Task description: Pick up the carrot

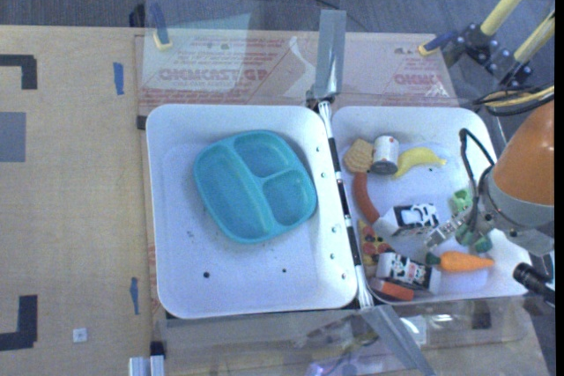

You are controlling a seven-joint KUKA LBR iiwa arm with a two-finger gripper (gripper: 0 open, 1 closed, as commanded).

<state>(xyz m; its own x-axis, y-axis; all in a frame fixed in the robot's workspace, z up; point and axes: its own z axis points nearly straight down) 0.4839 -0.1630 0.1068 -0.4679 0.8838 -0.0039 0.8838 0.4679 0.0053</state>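
Two shallow white bins are sitting side by side on a tan bench. The left bin (176, 277) is holding a turquoise three-compartment plate (256, 185), lying flat near its middle. The right bin (441, 121) is carrying a cluster of toy items: a tan cracker-like piece (358, 156) touching a small can (384, 154), a yellow banana (420, 159) just beside the can, a red sausage-shaped piece (365, 196) running along the bin's left side, two black-and-white printed cartons (414, 216) (print too small to read), and green pieces (462, 200) toward the right. The carrot (465, 261), orange with a green end, is lying flat near the bin's front right corner, just right of the lower carton. The gripper (460, 229) is hanging just above the carrot, with the arm's orange band (529, 156) over it; whether its jaws are apart or closed cannot be told. Behind the bins, clear sheets are showing red mirrored lettering (204, 75), illegible.
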